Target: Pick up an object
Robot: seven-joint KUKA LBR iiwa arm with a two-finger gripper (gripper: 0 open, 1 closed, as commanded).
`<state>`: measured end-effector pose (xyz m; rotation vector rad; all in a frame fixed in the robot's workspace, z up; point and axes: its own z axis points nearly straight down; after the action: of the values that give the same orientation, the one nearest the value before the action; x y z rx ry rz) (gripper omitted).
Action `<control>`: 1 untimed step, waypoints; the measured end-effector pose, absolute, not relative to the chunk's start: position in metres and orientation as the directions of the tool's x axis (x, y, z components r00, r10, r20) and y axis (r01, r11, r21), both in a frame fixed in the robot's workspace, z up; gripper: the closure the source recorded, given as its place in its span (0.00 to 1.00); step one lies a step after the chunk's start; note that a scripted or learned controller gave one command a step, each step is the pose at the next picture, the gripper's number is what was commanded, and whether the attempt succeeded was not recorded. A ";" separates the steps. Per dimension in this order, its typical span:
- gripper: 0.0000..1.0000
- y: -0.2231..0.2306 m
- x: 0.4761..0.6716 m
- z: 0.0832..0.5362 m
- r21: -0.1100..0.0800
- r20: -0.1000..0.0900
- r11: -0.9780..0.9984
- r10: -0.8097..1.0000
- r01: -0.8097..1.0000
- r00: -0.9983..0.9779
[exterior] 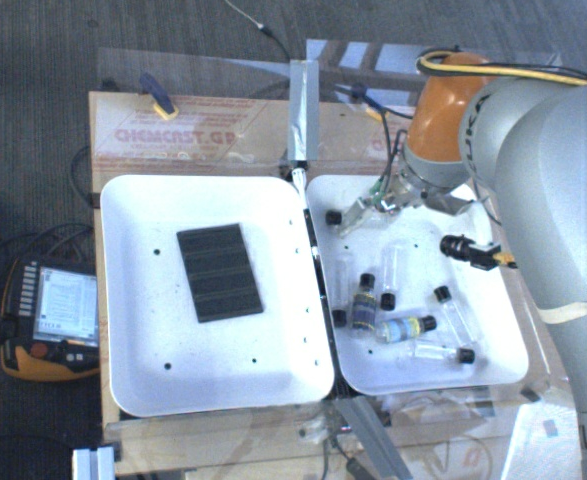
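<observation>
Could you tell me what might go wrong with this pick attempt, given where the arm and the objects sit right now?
1. The gripper hangs near the right bin's upper-left corner, so its fingers may hit the wall.
2. The vials lie crowded and touching; closing on one could nudge its neighbours or grab two.
3. They look clear, rounded and lying flat, so one could roll or slip out.
</observation>
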<state>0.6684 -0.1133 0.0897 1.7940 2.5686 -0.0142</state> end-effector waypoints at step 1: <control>0.00 -0.124 0.624 0.091 0.008 -0.008 0.397 0.918 0.918 -0.397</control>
<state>0.6240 -0.1238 0.0906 1.7194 2.6161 0.0038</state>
